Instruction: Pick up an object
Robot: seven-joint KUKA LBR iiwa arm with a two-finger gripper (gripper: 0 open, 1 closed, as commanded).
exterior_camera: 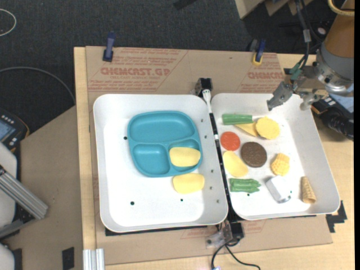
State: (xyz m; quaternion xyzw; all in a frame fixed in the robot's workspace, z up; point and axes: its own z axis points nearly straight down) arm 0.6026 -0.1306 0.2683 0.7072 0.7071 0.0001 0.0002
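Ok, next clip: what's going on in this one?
A robot arm reaches in over the right bin, its hand open and hovering above the bin's top edge with nothing between its fingers. Toy food fills that bin, untouched. The left bin holds a blue tray with one yellow piece in it and another beside it.

Just one fixed camera, mounted high and tilted down over the bench [169, 61]. It's far enough back to catch both white bins [112, 167], which sit left of and below the gripper [292, 97].
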